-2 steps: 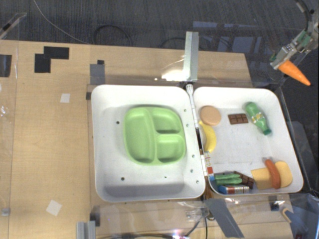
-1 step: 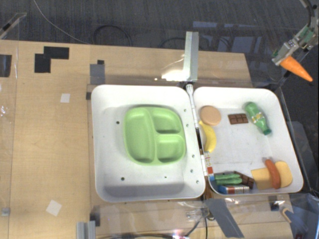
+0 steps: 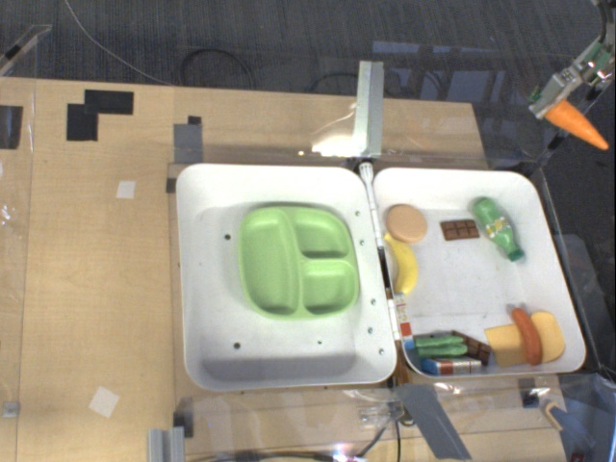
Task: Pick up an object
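My gripper (image 3: 562, 96) hangs at the far upper right, above and outside the back right corner of the right bin (image 3: 549, 221). It is shut on the thick end of an orange carrot (image 3: 579, 124), which points down to the right in the air. Lying in the right bin are a green bottle (image 3: 498, 227), a brown chocolate bar (image 3: 459, 229), a round tan bun (image 3: 406, 223), a banana (image 3: 405, 267), a red sausage on a yellow block (image 3: 527, 337) and a few pens (image 3: 448, 346) at the front.
The left bin (image 3: 202, 296) holds a green divided plate (image 3: 296, 261) in its middle. A metal post (image 3: 370, 109) stands behind the seam between the bins. Wooden bench top stretches to the left.
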Controlling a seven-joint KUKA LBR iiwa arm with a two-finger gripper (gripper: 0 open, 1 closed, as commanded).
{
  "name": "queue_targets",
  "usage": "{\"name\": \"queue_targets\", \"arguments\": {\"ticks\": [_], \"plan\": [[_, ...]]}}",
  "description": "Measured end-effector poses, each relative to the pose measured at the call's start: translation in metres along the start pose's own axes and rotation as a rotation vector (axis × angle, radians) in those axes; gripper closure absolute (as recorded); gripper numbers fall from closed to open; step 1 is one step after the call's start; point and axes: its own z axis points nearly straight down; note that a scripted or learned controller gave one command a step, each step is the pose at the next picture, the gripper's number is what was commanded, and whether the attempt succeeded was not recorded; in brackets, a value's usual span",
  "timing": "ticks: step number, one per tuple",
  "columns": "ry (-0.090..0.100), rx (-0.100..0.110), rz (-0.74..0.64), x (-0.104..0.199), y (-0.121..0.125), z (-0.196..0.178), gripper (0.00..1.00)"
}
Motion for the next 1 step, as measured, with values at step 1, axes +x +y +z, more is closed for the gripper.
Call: {"name": "queue_targets", "arguments": {"ticks": [1], "plan": [[-0.007,-0.006,-0.007,0.0,0.0023,-0.0134,1.0]]}}
